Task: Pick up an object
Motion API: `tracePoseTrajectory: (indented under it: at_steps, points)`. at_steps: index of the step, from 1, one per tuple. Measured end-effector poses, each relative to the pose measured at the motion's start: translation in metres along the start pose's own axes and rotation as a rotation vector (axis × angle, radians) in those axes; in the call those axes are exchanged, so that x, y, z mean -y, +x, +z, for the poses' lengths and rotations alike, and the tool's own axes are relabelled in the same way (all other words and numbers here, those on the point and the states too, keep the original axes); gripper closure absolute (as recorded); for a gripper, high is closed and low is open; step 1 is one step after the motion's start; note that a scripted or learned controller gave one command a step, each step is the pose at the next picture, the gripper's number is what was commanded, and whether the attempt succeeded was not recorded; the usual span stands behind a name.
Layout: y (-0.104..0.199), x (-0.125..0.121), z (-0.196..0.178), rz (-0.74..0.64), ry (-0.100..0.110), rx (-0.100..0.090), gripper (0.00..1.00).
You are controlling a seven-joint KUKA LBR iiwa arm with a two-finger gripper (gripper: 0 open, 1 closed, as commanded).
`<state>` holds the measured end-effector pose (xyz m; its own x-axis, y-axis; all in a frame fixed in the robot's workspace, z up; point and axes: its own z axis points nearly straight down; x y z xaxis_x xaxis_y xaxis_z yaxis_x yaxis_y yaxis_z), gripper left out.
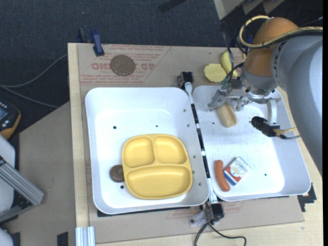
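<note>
While the gripper (227,102) hangs over the right bin's (287,181) far-left corner, a tan cylinder (226,116) lies just below it; finger spread cannot be told.
Open floor lies right of the sausage (221,175) and small packet (236,170) near the front edge. Left bin (102,117): yellow divided plate (155,165), brown disc (117,173) touching its left rim.

Two white bins (102,137) (287,183); one yellow divided plate (155,166); one sausage (221,175); one small packet (236,170); one cork-like cylinder (226,117); two brown discs (117,173) (122,64).
</note>
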<state>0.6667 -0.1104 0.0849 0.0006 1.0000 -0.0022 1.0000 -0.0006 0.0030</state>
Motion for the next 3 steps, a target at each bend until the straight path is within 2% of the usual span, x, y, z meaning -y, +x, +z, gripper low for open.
tracePoseTrajectory:
  at_steps: [1,2,3]
  points:
    - [0.005,0.004,0.0,-0.001,0.004,-0.002,0.0]
    - [0.005,0.003,-0.011,-0.002,0.001,-0.001,1.0]
    - [0.072,0.066,-0.106,-0.006,0.003,-0.006,1.0]
